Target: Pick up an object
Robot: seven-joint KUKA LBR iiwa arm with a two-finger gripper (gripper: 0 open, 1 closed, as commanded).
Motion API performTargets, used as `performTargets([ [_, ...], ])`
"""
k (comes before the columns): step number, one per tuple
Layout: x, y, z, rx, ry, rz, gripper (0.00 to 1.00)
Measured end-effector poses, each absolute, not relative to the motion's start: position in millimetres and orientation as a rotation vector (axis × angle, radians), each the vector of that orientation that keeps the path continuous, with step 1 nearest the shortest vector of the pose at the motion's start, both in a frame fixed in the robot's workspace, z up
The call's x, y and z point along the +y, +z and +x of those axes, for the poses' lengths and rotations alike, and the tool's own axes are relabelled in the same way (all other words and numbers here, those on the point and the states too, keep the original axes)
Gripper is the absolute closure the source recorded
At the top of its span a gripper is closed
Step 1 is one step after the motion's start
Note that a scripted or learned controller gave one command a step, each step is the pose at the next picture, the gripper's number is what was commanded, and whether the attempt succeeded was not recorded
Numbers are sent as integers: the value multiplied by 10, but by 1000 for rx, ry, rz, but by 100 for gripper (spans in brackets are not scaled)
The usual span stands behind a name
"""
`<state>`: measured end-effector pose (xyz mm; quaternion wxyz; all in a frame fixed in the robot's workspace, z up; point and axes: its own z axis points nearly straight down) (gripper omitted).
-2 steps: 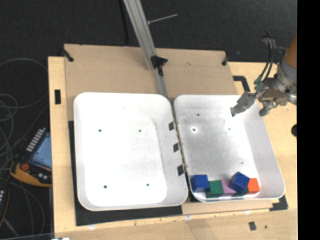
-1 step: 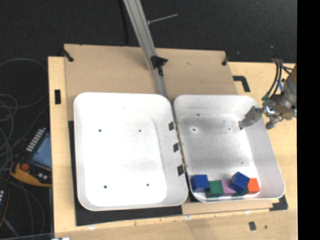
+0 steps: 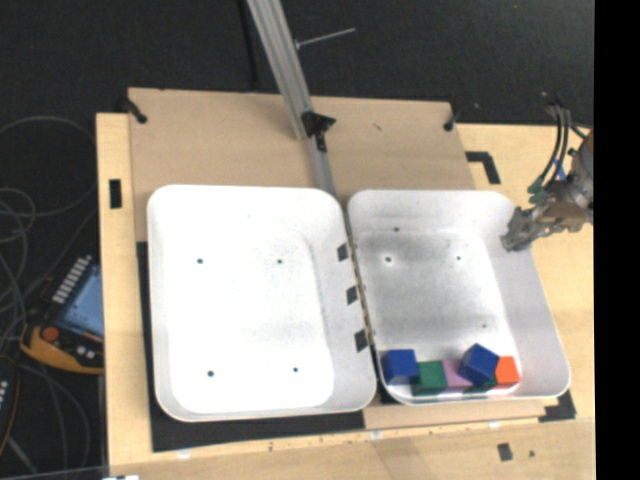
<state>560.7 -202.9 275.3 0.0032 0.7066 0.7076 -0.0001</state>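
**Five blocks crowd the near wall, my pincer waits at the far rim**

Camera view: my pincer (image 3: pixel 522 230) hangs over the right bin's (image 3: pixel 430 268) upper right edge, well apart from the blocks. I cannot tell how far open it is; I see nothing in it. Two blue blocks (image 3: pixel 400 363) (image 3: pixel 480 362), a green block (image 3: pixel 431 375), a pink block (image 3: pixel 457 375) and an orange block (image 3: pixel 508 370) huddle against the near wall, touching, probably slid there. That wall and the tight packing would hinder any grab. The left bin (image 3: pixel 250 298) lies beside, a slanted rail (image 3: pixel 285 58) behind.
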Motion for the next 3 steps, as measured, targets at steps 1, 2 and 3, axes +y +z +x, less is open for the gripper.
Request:
performTargets([
  [1, -1182, 2254, 5777, 2234, 0, 2214, 100],
  [2, -231, 1951, 5872, 2233, 0, 2214, 100],
  [3, -943, 934, 6262, 2215, -5, 2224, 100],
])
